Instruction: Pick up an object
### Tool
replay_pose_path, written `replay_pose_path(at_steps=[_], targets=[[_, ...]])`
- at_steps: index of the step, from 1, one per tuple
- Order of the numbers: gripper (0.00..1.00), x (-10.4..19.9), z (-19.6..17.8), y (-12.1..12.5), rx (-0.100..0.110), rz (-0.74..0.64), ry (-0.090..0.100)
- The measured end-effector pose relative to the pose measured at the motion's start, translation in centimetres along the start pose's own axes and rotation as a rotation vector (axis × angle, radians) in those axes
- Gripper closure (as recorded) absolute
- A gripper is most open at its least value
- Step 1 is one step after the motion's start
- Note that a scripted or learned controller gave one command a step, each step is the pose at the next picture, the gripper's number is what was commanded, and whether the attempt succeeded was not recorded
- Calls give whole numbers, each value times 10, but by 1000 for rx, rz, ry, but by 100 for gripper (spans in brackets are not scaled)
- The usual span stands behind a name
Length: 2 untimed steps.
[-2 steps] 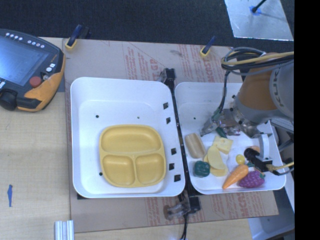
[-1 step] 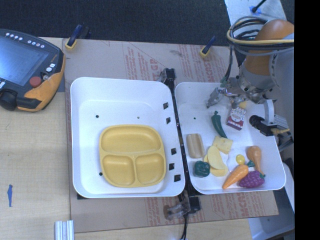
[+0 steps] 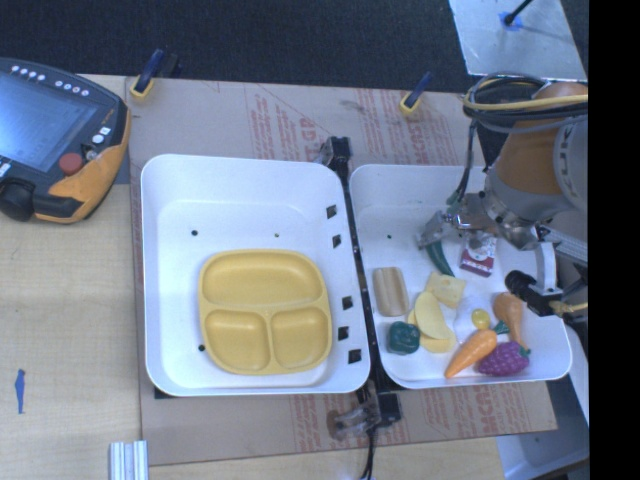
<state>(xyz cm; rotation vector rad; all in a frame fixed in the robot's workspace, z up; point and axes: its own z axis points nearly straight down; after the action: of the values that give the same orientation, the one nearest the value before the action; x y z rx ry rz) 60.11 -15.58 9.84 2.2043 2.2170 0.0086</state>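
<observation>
My gripper [image 3: 462, 234] hangs low over the back of the right bin [image 3: 392, 190], under the grey arm with its orange band [image 3: 530, 158]. Just beneath and beside it lie a dark green pod [image 3: 440, 259] and a small red and white packet [image 3: 478, 261]. Further forward in the same bin lie a tan bread slice [image 3: 390, 290], a pale yellow wedge [image 3: 447, 289], a yellow slice [image 3: 432, 321], a dark green vegetable [image 3: 404, 338], two carrots [image 3: 470, 351] [image 3: 510, 313] and purple grapes [image 3: 503, 359]. I see nothing lifted off the bin floor.
The left bin [image 3: 170, 198] holds a yellow divided plate [image 3: 265, 310]. A teach pendant [image 3: 55, 138] lies at the bench's back left. Black clips [image 3: 338, 153] join the bins along their shared wall. The right bin's back left corner is bare floor.
</observation>
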Motion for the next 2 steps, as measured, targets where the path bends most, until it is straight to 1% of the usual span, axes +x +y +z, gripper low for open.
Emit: replay_pose_path(at_steps=[1, 2], targets=[[100, -1, -10, 1, 3, -2, 0], [100, -14, -105, -33, 12, 5, 5]])
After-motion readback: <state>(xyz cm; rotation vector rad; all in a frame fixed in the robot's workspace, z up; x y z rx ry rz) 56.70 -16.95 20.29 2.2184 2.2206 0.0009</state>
